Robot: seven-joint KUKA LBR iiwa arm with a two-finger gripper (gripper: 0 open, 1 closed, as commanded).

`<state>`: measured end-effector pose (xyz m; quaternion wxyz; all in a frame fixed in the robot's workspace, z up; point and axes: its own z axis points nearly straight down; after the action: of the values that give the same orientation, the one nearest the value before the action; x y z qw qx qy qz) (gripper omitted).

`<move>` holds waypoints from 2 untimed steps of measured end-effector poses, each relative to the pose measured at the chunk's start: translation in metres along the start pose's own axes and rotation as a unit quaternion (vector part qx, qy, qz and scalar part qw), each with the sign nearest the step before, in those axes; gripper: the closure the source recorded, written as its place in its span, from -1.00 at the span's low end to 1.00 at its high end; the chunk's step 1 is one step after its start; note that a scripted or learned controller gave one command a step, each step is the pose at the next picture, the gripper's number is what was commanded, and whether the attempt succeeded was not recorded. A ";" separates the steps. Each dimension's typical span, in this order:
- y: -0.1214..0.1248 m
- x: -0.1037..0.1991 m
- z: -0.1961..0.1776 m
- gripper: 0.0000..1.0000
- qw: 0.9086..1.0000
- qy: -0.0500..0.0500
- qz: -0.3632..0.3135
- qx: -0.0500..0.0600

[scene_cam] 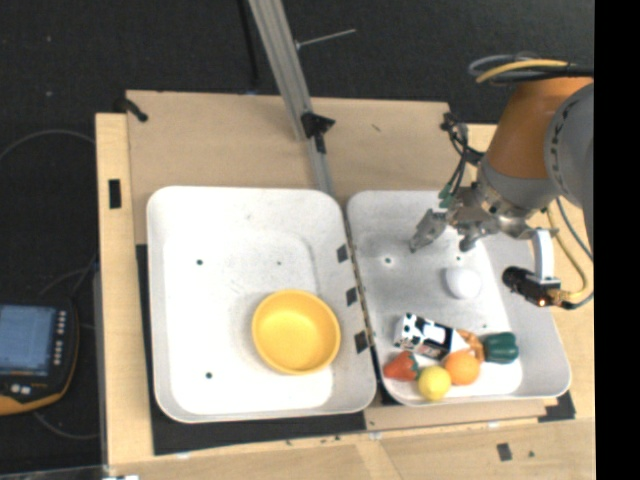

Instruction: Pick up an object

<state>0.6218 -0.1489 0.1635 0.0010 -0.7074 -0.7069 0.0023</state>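
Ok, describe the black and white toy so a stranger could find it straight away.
Look in the right bin, at the cluster near its front edge. The black and white toy sits at the top of that cluster, the only item there without bright colour.

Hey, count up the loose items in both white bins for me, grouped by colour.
Yellow: 2, the bowl in the left bin and a small ball
White: 1, a ball
Black and white: 1, a toy
Orange: 1
Red: 1
Green: 1
Total: 7
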 end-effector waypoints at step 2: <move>-0.002 0.005 0.063 -1.00 1.000 0.000 0.001 -0.002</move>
<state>0.6190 -0.1440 0.1002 -0.0004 -0.7083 -0.7059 0.0014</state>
